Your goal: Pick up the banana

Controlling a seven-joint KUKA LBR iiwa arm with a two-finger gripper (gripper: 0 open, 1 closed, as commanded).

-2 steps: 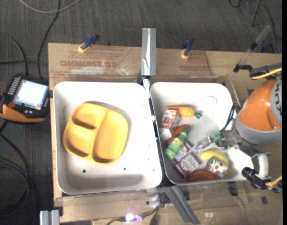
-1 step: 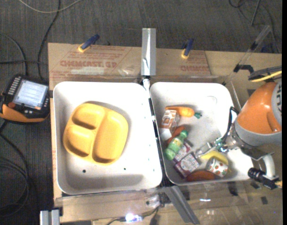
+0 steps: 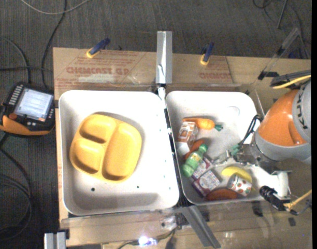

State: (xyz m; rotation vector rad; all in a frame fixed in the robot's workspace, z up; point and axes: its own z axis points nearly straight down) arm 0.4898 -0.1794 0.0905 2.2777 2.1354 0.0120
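banana (image 3: 236,173) lies in the right bin (image 3: 174,139), just below the gripper (image 3: 239,154) and touching a can (image 3: 240,184). whether the gripper is holding anything cannot be told. a carrot (image 3: 202,123) sits well above-left; a yellow tray (image 3: 106,147) fills the far bin.

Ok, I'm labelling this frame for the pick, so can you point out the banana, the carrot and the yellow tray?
banana (image 3: 236,173): camera view, middle of its yellow curve.
carrot (image 3: 202,123): camera view, middle of its orange body.
yellow tray (image 3: 125,149): camera view, floor of its large compartment.
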